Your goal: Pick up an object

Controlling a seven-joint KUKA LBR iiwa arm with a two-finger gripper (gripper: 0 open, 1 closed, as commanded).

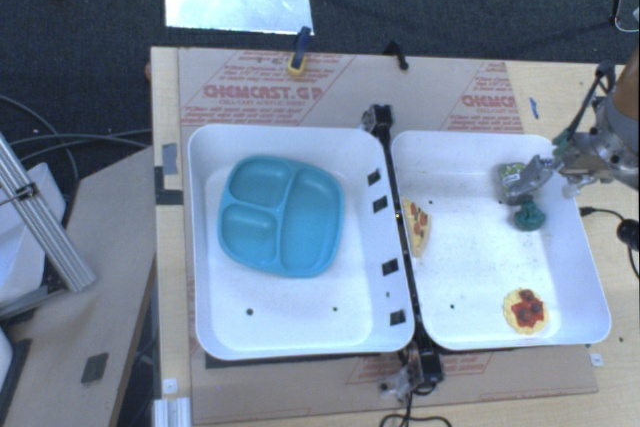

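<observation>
Near edge of the right bin [600, 320]: small pizza [526, 310] sitting untouched. Farther back, the hand [535, 177] is hovering over a green toy [529, 215], apparently reaching to grab; can't tell its state. Next move needs a straight drop onto the toy directly beneath.

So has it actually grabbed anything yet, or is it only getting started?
Nothing looks picked up yet. The gripper is low over the right bin, close to a green object, but I can't tell whether it grips anything. The pizza slice, the round pizza and the blue plate in the left bin lie untouched. Grasping and lifting are left.
</observation>
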